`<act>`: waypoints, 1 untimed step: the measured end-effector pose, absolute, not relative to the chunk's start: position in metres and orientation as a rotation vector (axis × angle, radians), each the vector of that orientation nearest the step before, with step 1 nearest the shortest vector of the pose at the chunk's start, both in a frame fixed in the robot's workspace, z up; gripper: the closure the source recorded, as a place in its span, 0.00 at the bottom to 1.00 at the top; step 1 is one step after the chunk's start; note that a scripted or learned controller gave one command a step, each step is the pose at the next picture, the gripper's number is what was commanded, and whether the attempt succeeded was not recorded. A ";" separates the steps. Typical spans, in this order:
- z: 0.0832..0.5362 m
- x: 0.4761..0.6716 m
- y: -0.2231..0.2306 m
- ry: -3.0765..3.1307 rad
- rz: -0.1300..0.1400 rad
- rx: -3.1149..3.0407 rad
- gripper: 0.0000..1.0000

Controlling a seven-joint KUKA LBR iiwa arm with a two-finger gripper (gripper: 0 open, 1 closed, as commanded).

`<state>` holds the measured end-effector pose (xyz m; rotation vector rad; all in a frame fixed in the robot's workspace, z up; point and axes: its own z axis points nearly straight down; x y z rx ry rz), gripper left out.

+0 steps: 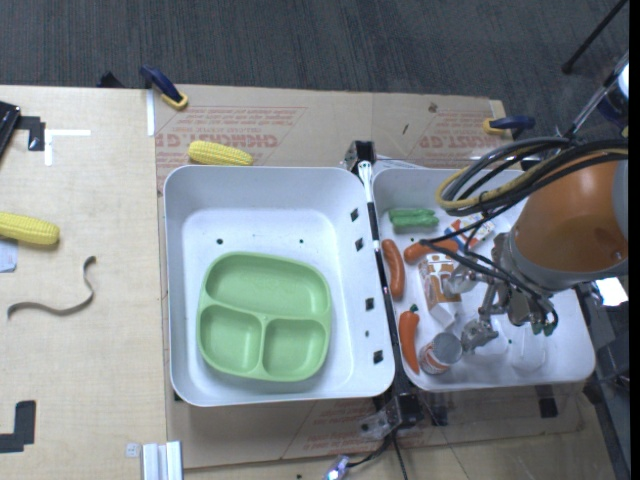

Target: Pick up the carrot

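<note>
Two white bins (pixel 262 190) sit on cardboard (pixel 300 128); whether the end effector (pixel 478 334) is apart is unclear.

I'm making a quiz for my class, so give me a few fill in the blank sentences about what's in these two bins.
1. The green plate lies in the ____ bin.
2. The plate has ____ compartments.
3. The carrot lies in the ____ bin, near its left wall.
4. Two ears of ____ lie outside the bins.

Missing words: left; three; right; corn
</note>
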<state>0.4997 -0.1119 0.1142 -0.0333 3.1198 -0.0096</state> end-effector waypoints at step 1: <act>0.109 0.560 -0.167 3.086 -0.015 -0.314 0.00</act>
